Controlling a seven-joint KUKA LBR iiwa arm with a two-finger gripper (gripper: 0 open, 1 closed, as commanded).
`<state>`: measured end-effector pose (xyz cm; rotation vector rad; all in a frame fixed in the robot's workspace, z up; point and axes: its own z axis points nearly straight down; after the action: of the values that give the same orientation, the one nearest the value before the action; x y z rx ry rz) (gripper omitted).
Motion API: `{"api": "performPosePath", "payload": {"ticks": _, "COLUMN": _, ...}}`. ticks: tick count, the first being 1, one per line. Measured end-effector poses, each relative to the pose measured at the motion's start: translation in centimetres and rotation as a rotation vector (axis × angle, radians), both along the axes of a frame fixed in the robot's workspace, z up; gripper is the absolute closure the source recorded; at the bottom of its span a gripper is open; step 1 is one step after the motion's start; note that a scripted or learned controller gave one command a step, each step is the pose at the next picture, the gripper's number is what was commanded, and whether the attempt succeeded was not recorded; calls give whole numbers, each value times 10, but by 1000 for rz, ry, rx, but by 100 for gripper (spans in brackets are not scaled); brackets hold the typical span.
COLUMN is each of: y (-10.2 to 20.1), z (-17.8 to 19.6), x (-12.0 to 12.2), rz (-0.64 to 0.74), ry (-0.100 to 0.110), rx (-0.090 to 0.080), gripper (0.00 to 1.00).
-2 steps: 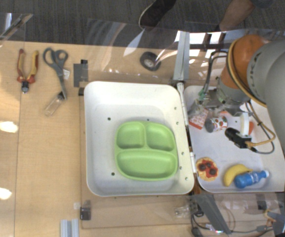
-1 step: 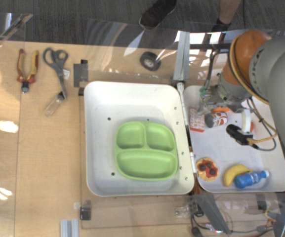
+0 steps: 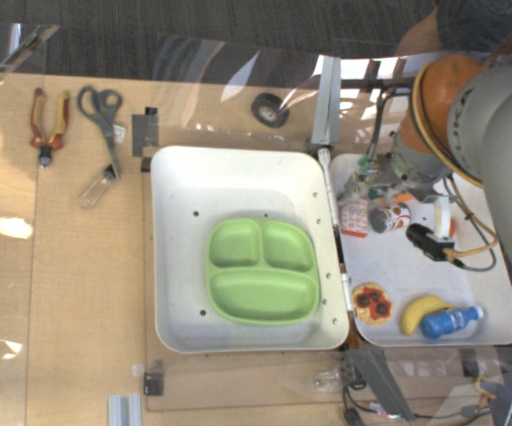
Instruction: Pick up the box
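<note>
A small red and white box [image 3: 353,219] lies at the left wall of the right bin [image 3: 477,282], towards its far end. My gripper [image 3: 368,187] hangs just above and behind the box, at the bin's far left corner. The grey arm with its orange band [image 3: 433,96] reaches down from the upper right. Nothing shows between the gripper and the box that tells of a hold.
The right bin also holds a pizza slice toy [image 3: 373,302], a banana [image 3: 420,312] and a blue bottle [image 3: 451,321] along its near edge. A green divided plate [image 3: 263,270] fills the left bin [image 3: 176,238]. Pliers [image 3: 46,127], scissors [image 3: 103,118] and a tape roll [image 3: 270,109] lie on the bench.
</note>
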<state>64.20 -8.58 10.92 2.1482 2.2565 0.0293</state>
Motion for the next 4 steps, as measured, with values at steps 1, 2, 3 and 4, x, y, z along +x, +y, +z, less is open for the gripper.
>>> {"api": "performPosePath", "payload": {"ticks": 1, "y": 1, "z": 12, "x": 2, "rz": 3, "ry": -6, "rx": 0, "gripper": 100}}
{"api": "performPosePath", "payload": {"ticks": 2, "y": 1, "z": 12, "x": 2, "rz": 3, "ry": -6, "rx": 0, "gripper": 0}}
{"api": "performPosePath", "payload": {"ticks": 3, "y": -5, "z": -20, "x": -16, "rz": 224, "ry": 20, "rx": -6, "gripper": 0}}
{"api": "performPosePath", "payload": {"ticks": 4, "y": -2, "z": -8, "x": -13, "rz": 228, "ry": 11, "rx": -5, "gripper": 100}}
